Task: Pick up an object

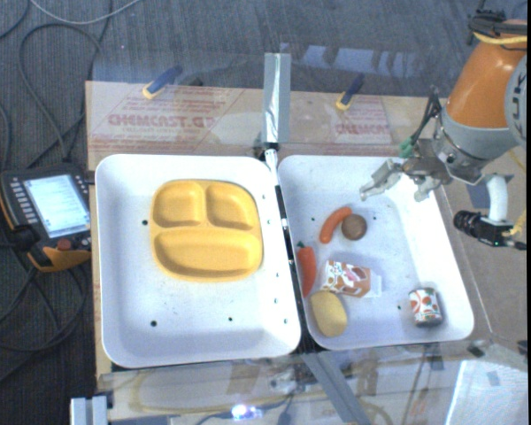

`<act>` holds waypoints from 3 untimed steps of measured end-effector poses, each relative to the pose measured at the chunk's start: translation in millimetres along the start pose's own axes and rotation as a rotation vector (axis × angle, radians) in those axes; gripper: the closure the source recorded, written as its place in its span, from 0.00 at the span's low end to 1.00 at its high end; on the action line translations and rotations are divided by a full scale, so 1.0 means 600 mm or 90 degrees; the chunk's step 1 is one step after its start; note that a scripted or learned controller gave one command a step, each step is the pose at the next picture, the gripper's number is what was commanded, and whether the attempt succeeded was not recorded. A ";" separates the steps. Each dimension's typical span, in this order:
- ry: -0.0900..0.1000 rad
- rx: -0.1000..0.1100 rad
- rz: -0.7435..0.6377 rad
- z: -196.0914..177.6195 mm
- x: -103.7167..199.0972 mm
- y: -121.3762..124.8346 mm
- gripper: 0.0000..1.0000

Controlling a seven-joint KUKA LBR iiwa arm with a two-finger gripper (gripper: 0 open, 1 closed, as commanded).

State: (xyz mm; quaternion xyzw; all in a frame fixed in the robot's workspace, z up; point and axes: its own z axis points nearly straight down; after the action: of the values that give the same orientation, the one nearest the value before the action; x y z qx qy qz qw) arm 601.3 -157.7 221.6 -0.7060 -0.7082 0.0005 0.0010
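The right bin [442, 237] holds several small items. An orange sausage-shaped piece [334, 223] lies beside a brown round item [354, 227] in the upper middle. A second orange piece [306, 270] lies along the left wall, next to a white and red packet [347, 278]. A yellow potato-like lump [329, 312] sits near the front, and a small can [425, 305] lies at the front right. My gripper [398, 186] hovers over the bin's far right corner, open, with nothing between its fingers, above and right of the brown item.
The left bin [124, 308] holds a yellow compartment tray [208, 228]. A metal divider post [275, 96] stands behind the seam between the bins. A handheld pendant [44, 211] lies left of the bench. The arm [487, 87] comes in from the upper right.
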 end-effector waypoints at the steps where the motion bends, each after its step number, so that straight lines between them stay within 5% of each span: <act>1: 0.000 0.001 -0.033 0.179 0.065 -0.026 0.00; 2: -0.003 -0.006 -0.101 0.219 0.029 0.016 0.00; 3: -0.005 -0.011 -0.101 0.201 0.028 0.019 1.00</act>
State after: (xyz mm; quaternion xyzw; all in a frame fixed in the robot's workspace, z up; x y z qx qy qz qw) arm 612.3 -140.8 100.7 -0.6477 -0.7618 -0.0029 -0.0078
